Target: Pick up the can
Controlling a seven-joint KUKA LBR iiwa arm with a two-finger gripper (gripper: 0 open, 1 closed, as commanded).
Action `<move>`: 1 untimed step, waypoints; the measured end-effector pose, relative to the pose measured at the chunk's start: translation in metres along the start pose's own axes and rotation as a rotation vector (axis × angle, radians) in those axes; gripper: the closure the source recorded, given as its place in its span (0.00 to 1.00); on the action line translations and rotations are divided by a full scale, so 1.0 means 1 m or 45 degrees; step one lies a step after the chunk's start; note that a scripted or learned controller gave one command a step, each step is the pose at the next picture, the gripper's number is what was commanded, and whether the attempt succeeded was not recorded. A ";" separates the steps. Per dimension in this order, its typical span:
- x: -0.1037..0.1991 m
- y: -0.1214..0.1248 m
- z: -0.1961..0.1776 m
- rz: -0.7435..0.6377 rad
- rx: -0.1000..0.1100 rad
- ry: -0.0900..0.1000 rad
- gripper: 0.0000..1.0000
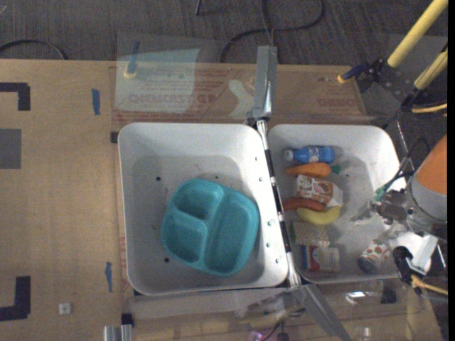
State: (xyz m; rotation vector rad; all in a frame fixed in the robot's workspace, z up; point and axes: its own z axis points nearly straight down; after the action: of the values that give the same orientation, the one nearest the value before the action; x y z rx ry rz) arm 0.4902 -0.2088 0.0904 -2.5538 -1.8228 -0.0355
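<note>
arm enters from the view's right edge at mid-height, mostly cropped by the frame. orange band sits on top, grey wrist just below it. gripper points left from the wrist, bare metal hardware showing. too small and cluttered to read its state.
</note>
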 end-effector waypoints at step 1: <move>-0.006 -0.007 0.002 -0.644 0.012 -0.023 0.00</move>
State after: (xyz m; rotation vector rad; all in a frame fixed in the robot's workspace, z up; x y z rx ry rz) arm 0.4815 -0.2117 0.0882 -2.0224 -2.4103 -0.0047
